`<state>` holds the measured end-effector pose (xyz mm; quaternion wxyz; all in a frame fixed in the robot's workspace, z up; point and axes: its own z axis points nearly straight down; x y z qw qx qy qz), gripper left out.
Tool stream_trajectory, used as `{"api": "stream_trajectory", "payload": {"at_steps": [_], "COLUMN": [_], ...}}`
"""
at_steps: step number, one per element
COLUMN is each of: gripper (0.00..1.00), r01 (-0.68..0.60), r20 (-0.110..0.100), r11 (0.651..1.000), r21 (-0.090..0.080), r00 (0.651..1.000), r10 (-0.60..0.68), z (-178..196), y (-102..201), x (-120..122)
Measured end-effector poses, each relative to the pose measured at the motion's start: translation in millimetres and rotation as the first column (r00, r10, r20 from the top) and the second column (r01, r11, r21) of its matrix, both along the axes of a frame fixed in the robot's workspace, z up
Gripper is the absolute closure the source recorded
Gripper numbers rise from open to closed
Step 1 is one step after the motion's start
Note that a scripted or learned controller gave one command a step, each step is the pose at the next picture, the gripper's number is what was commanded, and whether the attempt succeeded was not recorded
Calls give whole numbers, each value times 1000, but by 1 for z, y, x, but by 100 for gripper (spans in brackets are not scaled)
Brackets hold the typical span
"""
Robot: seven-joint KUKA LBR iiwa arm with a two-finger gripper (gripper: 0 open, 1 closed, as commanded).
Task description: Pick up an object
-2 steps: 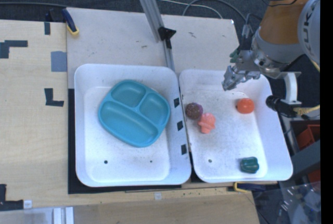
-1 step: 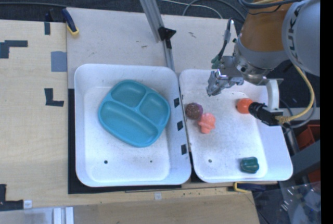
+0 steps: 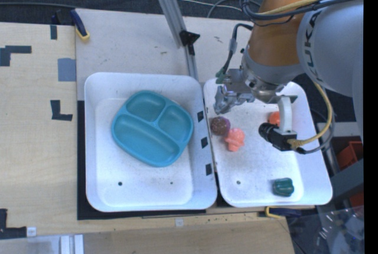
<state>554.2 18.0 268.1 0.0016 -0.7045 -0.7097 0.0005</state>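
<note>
The right bin (image 3: 254,188) holds several small objects. A dark purple round piece (image 3: 220,124) lies near its left wall, with a salmon-pink piece (image 3: 234,139) touching it on the lower right. An orange piece (image 3: 273,118) is partly hidden behind a black fitting on the arm. A green piece (image 3: 283,186) rests near the front right corner. My gripper (image 3: 222,104) hangs at the bin's upper left, just behind the purple piece and pointing down at it. Nothing is visibly held in it.
The left bin (image 3: 100,188) holds a blue divided plate (image 3: 152,127). A slanted metal pole (image 3: 171,5) rises behind the bins. The big grey and orange arm (image 3: 289,28) overhangs the back of the right bin. Its cable loops (image 3: 313,140) along that bin's right side.
</note>
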Motion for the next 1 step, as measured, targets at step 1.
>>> {"api": "stream_trajectory", "payload": {"at_steps": [1], "gripper": [100], "r01": [1], "r20": [-2], "r11": [1000], "r21": [-1], "r00": [1000], "r10": [-1], "z": [-24], "y": [49], "x": [-16]}}
